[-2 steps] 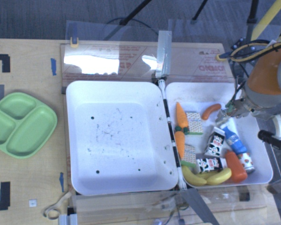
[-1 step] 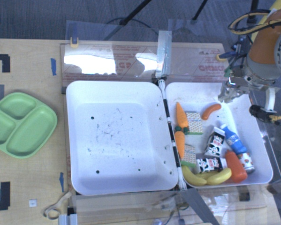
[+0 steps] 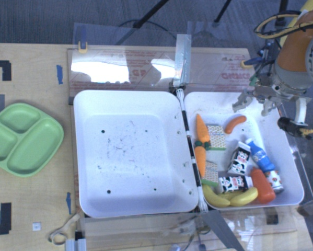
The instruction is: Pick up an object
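Note:
The right bin (image 3: 292, 163) holds a small pile of toy food. Two orange carrots (image 3: 201, 130) lie along its left wall, and an orange sausage (image 3: 234, 123) rests near the back. A blue bottle (image 3: 261, 158), two black-and-white cartons (image 3: 240, 161), a red pepper (image 3: 262, 185) and a yellow banana (image 3: 230, 198) crowd the front. My gripper (image 3: 254, 103) hangs over the bin's back right corner, just right of and above the sausage. Its fingers (image 3: 240, 102) are spread open with nothing between them.
The left bin (image 3: 130, 150) sits beside the right one, with a clear plastic wall (image 3: 125, 61) behind both. A green divided plate (image 3: 23, 138) rests on the wooden bench at far left. Cables and the arm's orange band (image 3: 297, 51) stand at the right.

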Controlling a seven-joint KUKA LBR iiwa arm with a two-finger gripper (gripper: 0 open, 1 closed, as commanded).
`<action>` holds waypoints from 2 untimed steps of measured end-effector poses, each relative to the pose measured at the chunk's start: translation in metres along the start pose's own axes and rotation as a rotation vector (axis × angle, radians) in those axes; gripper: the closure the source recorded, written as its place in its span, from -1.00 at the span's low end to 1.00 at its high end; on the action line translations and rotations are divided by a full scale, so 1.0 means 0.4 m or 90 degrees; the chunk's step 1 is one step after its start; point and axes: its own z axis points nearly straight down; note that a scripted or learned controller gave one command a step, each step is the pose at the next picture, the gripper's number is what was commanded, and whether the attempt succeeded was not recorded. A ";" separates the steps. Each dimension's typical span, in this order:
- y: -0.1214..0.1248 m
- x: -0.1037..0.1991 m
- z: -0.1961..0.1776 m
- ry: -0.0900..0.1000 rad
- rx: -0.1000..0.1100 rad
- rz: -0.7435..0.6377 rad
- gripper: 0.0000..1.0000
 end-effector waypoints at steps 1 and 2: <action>0.052 0.018 0.180 0.000 -0.001 -0.152 -1.00; 0.051 0.018 0.181 0.000 -0.001 -0.152 -1.00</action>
